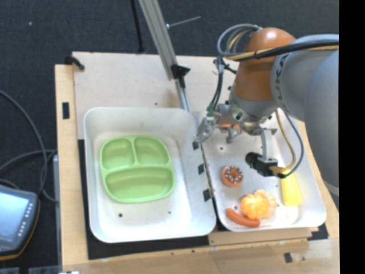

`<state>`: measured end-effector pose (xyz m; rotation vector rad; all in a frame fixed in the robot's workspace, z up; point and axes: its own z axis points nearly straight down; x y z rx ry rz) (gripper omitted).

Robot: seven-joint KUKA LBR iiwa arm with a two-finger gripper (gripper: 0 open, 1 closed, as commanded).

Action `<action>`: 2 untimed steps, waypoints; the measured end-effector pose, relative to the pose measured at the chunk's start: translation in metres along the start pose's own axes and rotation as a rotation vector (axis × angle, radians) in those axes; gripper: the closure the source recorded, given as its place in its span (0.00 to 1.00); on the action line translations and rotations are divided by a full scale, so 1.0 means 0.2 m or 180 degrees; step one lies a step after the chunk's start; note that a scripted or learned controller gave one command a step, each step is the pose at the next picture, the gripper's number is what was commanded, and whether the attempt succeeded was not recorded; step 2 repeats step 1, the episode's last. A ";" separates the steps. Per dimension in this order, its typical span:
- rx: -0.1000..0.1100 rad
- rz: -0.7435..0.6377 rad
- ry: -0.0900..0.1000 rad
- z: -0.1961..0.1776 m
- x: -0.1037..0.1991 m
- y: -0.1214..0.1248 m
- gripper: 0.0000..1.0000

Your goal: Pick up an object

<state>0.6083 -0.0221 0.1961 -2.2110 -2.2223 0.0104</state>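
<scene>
Two bins sit side by side on the bench (pixel 122 81). The left bin (pixel 188 221) holds a divided plate (pixel 137 168) near its middle. In the right bin (pixel 311 210), a doughnut (pixel 232 176) lies toward the left wall. Nearer the front edge lie a tangerine (pixel 258 205) and, just in front of it, a sausage (pixel 242 218). A banana (pixel 291 190) lies right of the tangerine. The claw (pixel 231 127) hangs over the bin's back part, behind the doughnut.

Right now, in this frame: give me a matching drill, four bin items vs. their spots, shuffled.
Items:
1. tray
2. donut
3. banana
4. carrot

Spots:
A. right bin, right side
B. left bin
C. right bin, near edge, below the orange fruit
D. right bin, middle

Pairs: 1-B, 2-D, 3-A, 4-C
</scene>
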 end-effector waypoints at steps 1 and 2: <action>-0.0038 0.0010 0.0001 -0.08 -0.01 0.02 1.00; -0.0038 0.0010 0.0001 -0.08 -0.01 0.02 1.00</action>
